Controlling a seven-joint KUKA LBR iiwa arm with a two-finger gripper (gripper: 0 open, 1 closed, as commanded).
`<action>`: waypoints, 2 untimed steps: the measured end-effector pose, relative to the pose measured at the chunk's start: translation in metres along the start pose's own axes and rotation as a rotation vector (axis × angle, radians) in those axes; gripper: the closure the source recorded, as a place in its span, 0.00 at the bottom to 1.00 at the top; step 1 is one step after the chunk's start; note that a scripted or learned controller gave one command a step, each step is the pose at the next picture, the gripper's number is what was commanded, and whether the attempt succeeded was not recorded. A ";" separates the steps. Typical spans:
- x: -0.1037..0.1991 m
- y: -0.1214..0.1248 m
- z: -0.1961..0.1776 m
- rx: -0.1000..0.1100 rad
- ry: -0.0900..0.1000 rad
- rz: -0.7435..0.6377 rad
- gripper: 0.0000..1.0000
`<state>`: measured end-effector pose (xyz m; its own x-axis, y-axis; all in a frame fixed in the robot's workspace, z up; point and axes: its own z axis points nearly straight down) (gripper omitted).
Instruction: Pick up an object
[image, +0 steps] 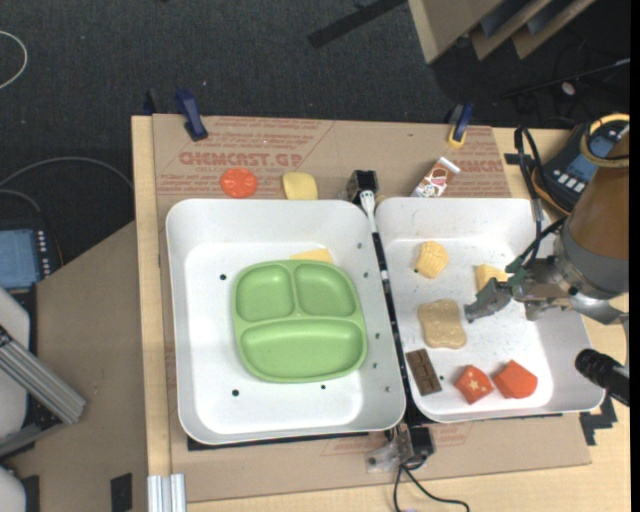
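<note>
Orange disc (238, 182): lying on the brown board, far to the gripper's left and behind the bins.
Pale yellow block (299, 186): sitting just beside that disc, also behind the bins.
Left white bin (190, 300): holding a green three-compartment plastic plate (298, 321), well left of the gripper; a yellow piece (312, 256) is peeking out from behind the plate.
Right white bin (455, 215): this is where the gripper is working.
Brown chocolate-bar piece (423, 370): resting at the front left corner, below-left of the gripper.
Tan cracker-shaped piece (441, 324): lying just left of the gripper and slightly nearer the front.
Yellow corn-like piece (432, 260): sitting behind-left of it.
Two red-orange blocks (495, 381): sitting in front of the gripper.
Small yellow block (489, 275): lying just behind the fingers.
Gripper (487, 300): hovering low, fingers narrowly parted, gripping nothing.
</note>
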<state>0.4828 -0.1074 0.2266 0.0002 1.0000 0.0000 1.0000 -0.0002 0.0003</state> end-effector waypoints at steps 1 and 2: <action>-0.024 0.039 0.147 -0.002 0.001 0.002 0.00; 0.018 0.089 0.140 -0.008 0.000 -0.005 0.00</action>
<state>0.5715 -0.0897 0.0869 -0.0046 1.0000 -0.0005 1.0000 0.0046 0.0079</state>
